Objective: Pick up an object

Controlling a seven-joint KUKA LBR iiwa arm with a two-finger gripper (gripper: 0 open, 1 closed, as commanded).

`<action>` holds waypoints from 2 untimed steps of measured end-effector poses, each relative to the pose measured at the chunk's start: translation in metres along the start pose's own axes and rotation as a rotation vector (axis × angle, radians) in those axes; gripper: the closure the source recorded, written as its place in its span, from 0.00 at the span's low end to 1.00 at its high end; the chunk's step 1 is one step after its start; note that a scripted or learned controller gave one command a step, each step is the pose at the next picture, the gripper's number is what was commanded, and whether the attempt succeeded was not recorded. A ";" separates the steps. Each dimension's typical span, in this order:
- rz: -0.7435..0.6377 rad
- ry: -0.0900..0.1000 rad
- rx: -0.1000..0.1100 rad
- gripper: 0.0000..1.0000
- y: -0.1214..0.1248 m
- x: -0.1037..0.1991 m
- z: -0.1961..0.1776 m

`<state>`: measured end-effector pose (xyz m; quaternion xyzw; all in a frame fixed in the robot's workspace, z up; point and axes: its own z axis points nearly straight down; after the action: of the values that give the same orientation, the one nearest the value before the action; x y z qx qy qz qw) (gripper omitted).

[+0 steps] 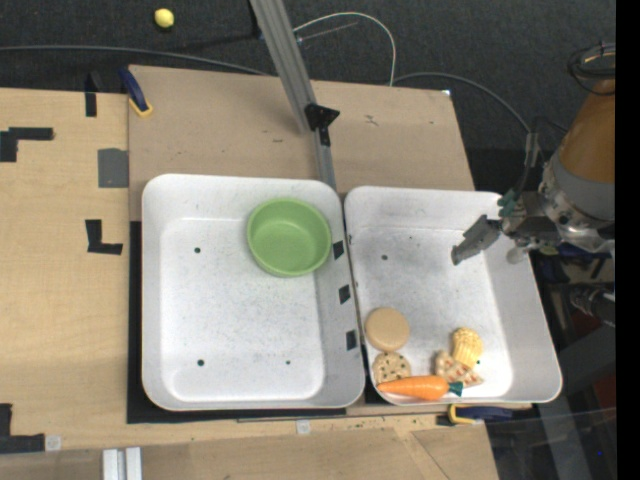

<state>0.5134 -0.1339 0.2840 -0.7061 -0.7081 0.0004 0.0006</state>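
Note:
My gripper [495,247] hangs over the right side of the right bin [420,213], its two dark fingers spread apart with nothing between them. In that bin's front corner lie a tan round bun [387,327], a dotted cracker [391,367], an orange carrot [415,388] and a yellow corn cob [465,345]. All of these sit well below and to the left of the gripper. A green bowl [289,236] stands upright at the back of the left bin [175,268].
A grey metal pole [285,53] slants in from the top to the seam between the bins. Cables run over the bench behind the bins. A small yellow ball [164,17] lies on the dark floor at the far left.

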 end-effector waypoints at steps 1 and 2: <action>0.000 0.000 0.000 0.00 0.000 0.000 0.000; 0.003 0.001 0.005 0.00 -0.008 -0.007 0.056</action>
<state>0.5054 -0.1408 0.2280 -0.7071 -0.7071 0.0022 0.0027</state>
